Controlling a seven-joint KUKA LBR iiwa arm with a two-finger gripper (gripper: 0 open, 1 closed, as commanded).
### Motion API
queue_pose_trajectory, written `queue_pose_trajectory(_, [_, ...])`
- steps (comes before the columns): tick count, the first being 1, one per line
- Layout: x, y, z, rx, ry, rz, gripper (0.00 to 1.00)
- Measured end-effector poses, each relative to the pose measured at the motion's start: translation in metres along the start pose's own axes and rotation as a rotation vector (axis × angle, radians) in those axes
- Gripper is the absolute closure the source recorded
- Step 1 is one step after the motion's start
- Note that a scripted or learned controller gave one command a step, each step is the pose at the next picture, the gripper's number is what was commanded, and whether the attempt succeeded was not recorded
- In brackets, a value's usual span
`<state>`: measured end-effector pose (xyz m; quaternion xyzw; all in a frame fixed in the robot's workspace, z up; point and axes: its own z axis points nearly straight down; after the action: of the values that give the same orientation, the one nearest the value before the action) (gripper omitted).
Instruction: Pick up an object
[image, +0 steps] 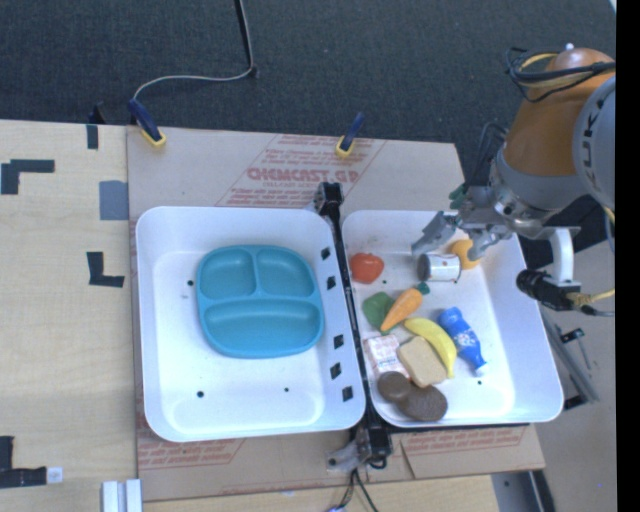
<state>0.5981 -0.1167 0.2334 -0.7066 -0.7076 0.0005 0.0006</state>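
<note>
My gripper hangs over the back of the right bin, its fingers spread open. A small yellow-orange object shows in the gap between them; whether they touch it I cannot tell. A silver can lies on its side just below the gripper. Further left and forward lie a red tomato, a carrot and a green piece. A banana, a blue bottle, a bread slice, a pink-white packet and two brown cookies fill the bin's front.
The left bin holds a blue divided plate. A black divider runs between the bins. The arm reaches in from the upper right. Cardboard lies under both bins, held by clamps at the back.
</note>
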Motion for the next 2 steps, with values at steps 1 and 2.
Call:
queue_pose_trajectory(1, [-0.031,-0.001,0.136,0.004,0.000,0.002,0.00])
queue_pose_trajectory(2, [0.020,-0.060,0.145,-0.009,-0.002,0.002,0.00])
